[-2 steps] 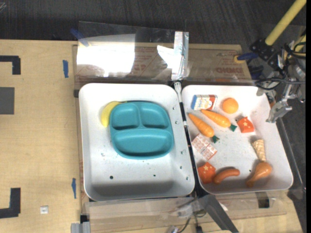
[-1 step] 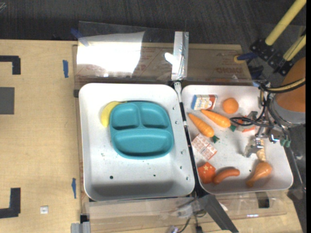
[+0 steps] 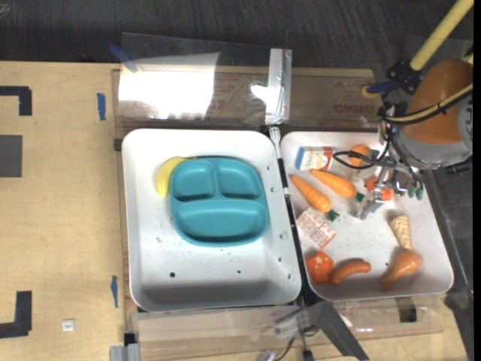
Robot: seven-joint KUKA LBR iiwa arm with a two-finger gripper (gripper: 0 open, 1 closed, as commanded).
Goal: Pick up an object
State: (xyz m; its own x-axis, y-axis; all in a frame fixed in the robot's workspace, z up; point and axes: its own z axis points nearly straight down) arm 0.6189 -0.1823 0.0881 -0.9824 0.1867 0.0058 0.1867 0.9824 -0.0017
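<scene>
The gripper (image 3: 373, 199) descends into the right bin (image 3: 436, 239), fingers narrowly parted and empty, beside two toy carrots (image 3: 323, 188)

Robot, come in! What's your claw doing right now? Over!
Gripper low in right bin, among the toy food. Nothing seen held. Two carrots just beside it, sausage nearer the front. Teal tray in left bin.

Faint reddish lettering on the cardboard strip (image 3: 338, 100) behind the right bin, too blurred to read, printed small carton (image 3: 313, 157) and patterned packet (image 3: 316, 228) in that bin, print illegible
</scene>
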